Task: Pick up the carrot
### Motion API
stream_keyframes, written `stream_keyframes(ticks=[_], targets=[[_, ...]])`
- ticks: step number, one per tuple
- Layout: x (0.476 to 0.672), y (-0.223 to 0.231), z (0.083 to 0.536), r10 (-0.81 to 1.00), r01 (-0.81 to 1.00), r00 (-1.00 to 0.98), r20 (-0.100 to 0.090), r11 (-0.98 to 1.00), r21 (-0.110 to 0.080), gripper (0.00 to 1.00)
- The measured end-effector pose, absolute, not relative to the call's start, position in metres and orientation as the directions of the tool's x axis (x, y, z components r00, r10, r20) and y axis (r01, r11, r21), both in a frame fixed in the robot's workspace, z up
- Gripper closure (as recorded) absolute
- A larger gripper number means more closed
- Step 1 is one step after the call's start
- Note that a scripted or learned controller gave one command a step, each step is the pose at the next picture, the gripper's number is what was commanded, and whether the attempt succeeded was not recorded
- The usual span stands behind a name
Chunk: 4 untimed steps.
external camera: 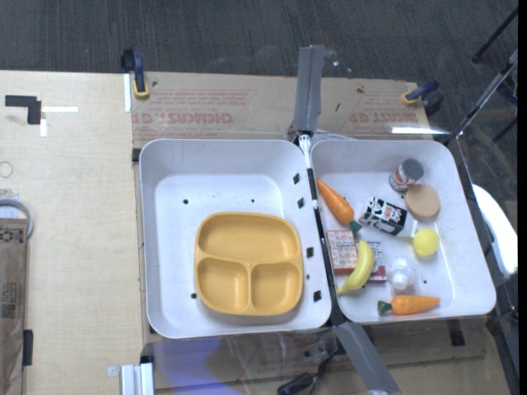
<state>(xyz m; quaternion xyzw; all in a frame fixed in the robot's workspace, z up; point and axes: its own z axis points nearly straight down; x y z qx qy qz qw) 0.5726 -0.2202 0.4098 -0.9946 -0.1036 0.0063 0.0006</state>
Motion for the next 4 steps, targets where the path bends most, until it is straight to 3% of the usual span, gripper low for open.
stream_keyframes(ticks=[1,2,3,4], targets=[[0.579,-0.221,0.44,0.205,0.205,0.979,-0.006,-0.979,-0.001,1.0],[0.638,-0.222,0.325,0.254,0.254,0.967,-0.006,-0.967,-0.002,1.0],[0.63,-0.198,0.23,0.454,0.454,0.891,-0.004,-0.891,-0.004,1.0],[0.561,-0.216,0.401,0.452,0.452,0.892,-0.004,-0.892,-0.002,1.0]])
